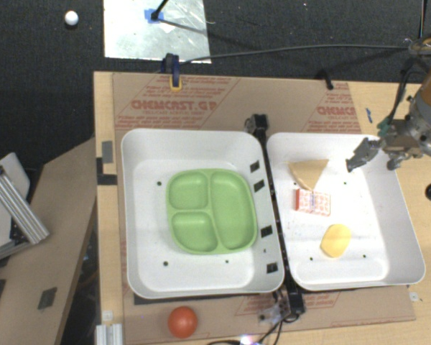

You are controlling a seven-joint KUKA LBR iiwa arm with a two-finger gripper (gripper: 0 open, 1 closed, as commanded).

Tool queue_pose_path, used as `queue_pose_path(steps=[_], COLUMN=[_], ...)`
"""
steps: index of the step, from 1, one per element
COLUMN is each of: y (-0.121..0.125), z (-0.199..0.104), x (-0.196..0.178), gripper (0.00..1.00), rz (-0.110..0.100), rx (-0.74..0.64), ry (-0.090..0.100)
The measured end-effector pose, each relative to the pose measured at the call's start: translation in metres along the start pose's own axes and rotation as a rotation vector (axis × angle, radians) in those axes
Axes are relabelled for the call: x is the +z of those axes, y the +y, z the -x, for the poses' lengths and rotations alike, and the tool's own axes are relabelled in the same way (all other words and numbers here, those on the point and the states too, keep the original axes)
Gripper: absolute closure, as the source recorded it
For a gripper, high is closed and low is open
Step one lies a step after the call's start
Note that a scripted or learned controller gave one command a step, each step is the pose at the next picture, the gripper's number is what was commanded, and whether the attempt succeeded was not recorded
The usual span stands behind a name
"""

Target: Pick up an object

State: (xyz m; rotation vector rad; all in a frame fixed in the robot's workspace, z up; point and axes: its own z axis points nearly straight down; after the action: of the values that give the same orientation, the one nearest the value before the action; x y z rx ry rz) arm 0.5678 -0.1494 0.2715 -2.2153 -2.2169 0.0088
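Yellow object [335, 241] in right bin [406, 261], well apart from jaws, possibly open

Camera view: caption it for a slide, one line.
Gripper hovers over right bin above yellow wedge; green divided plate fills left bin.

The surface [388, 92] is a pale wooden board covered by a sheet of tan cardboard [223, 99] printed with red lettering — a blue clamp [172, 69] grips its far edge. Two shallow white bins sit side by side on the cardboard, the left bin [140, 192] touching the right bin [395, 221] along a dark seam. An orange-red ball [182, 321] rests on the cardboard just in front of the left bin.
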Motion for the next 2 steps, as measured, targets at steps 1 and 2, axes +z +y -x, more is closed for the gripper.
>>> queue_pose_path(steps=[1, 2], y=[0.002, 0.005], z=[0.0, 0.005], x=[-0.006, 0.037], gripper=[0.0, 0.0], rz=[0.011, 0.008], rx=[-0.003, 0.0], ry=[-0.002, -0.001])
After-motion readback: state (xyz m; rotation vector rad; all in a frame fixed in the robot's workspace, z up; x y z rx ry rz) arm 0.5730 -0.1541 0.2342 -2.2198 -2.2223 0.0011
